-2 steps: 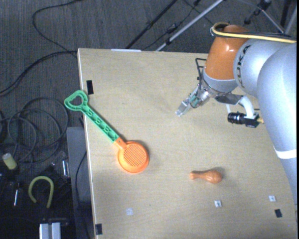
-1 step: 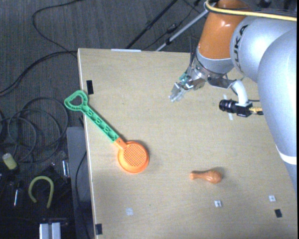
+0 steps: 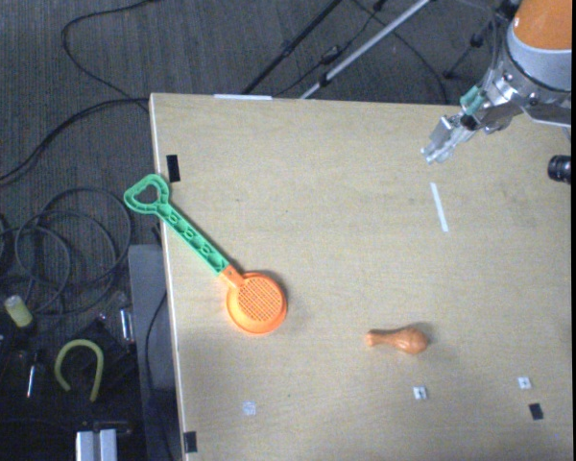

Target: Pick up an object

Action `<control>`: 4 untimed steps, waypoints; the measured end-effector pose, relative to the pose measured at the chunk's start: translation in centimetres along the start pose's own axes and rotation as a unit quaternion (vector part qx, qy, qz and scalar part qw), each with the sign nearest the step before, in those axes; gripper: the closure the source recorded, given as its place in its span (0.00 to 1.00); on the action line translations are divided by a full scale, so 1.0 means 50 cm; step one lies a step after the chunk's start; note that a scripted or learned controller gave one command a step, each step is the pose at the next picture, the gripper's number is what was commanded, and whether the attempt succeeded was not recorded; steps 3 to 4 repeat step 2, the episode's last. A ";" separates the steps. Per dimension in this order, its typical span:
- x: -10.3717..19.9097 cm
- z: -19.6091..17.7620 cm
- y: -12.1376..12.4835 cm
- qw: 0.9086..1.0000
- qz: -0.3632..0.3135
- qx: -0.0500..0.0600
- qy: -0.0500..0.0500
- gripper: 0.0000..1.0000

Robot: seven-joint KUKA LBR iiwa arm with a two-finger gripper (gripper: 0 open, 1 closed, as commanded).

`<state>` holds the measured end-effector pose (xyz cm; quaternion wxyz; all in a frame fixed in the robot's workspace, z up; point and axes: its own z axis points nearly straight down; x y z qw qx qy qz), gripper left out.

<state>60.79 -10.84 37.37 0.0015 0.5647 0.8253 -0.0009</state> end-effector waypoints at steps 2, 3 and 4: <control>0.183 0.182 -0.097 0.983 -0.181 0.000 0.002 1.00; 0.183 0.182 -0.097 0.983 -0.181 0.000 0.002 1.00; 0.183 0.182 -0.097 0.983 -0.181 0.000 0.002 1.00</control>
